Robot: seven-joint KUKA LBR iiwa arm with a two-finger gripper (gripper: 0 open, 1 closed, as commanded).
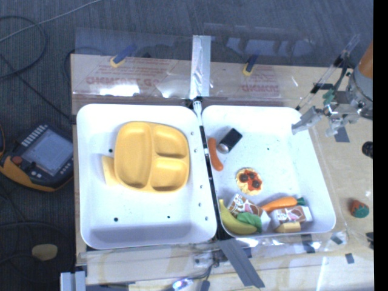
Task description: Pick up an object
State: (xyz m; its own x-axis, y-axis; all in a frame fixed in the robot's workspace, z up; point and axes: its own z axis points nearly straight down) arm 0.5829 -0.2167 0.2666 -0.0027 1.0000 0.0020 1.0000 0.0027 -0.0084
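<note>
Nearest the camera, along the front wall of the right bin: one banana curled in the corner, one small printed carton leaning on it, one carrot lying across, and one little boxed snack under the carrot, print on both packs too small to read. Just behind that cluster, one round pizza-looking toy, on its own. Further back, one orange sausage lying along the divider wall, and one small black can beside it, tilted on its side. Over in the left bin: one yellow tray with three compartments, sitting on a pale yellow flat piece sticking out at its left. Beyond the bins, clear plastic sheet on the table with red mirrored print, not legible. Pincer hanging over the right bin's far right corner, nothing between the fingers, can't tell whether apart or together from this angle.
</note>
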